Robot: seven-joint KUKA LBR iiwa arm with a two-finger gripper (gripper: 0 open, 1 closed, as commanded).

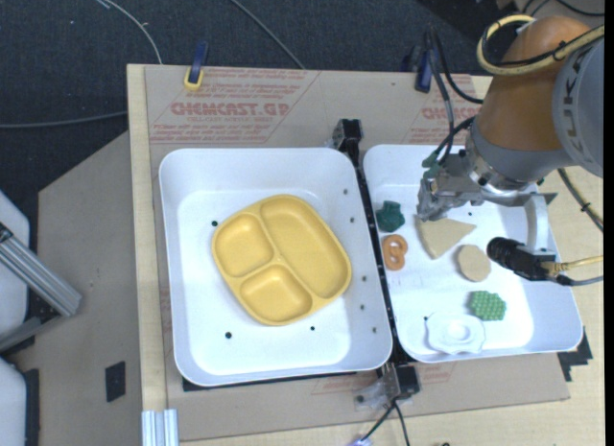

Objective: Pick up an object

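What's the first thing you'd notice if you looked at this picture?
Probably the big yellow tray with three compartments, lying in the left white bin. Next, the grey and orange robot arm reaching in from the right, its gripper low over the right bin, just above a tan wedge among small toy pieces.

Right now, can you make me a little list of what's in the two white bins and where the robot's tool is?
left bin: yellow divided plate
right bin: dark green piece, orange ring, tan wedge, tan round piece, green bumpy piece, white piece
tool: over the right bin, just above the tan wedge
arm: reaches in from the right, orange band above the wrist
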